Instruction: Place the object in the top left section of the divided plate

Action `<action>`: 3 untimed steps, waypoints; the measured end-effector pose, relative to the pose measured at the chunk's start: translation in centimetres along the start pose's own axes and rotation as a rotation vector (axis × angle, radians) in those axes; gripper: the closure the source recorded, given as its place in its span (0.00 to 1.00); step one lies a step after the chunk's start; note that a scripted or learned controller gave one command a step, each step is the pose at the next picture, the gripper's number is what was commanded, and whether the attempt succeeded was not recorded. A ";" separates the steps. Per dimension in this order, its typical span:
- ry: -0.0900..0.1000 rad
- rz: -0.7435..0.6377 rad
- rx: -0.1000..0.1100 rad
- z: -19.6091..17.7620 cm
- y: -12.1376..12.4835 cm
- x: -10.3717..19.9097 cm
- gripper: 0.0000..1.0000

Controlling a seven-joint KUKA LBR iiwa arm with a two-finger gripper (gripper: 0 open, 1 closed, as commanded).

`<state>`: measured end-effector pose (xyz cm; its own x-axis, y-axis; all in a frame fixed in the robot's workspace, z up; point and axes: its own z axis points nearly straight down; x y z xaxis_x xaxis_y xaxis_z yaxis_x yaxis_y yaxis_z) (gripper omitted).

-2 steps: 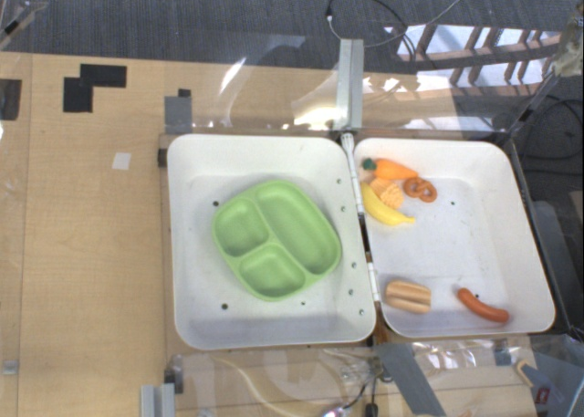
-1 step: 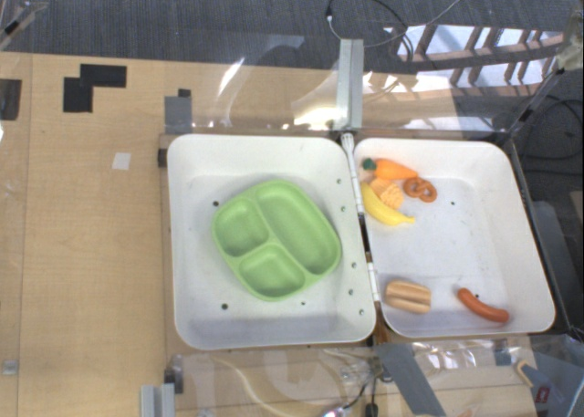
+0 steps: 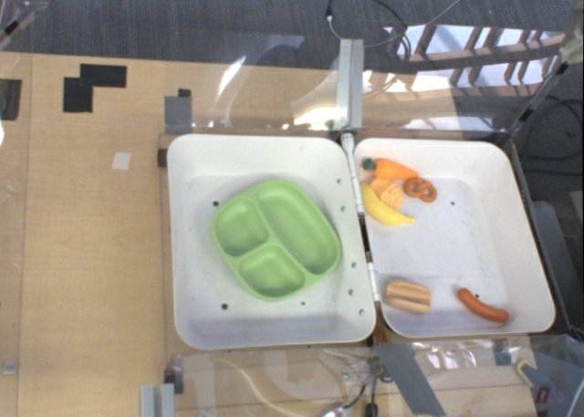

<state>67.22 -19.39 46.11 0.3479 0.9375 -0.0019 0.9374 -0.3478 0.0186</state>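
Green divided plate (image 3: 276, 239) lies tilted

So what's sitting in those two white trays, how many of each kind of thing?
Green divided plate: 1
Carrot: 1
Banana: 1
Pretzel: 1
Orange segment piece: 1
Hot dog bun: 1
Sausage: 1
Total: 7, with the plate alone in the left bin and all food in the right bin.

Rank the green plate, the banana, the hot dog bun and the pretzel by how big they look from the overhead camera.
1. green divided plate, by far the largest
2. banana
3. hot dog bun, close to the banana in size, so that order is unsure
4. pretzel, the smallest
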 end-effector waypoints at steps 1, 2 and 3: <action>-0.001 -0.008 -0.005 -1.1 0.1 0.2 1.00; -0.001 -0.009 -0.004 -1.1 0.1 0.2 0.00; -0.001 -0.009 -0.004 -1.1 0.1 0.2 0.00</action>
<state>67.35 -19.18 47.25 0.3399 0.9405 -0.0030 0.9403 -0.3397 0.0230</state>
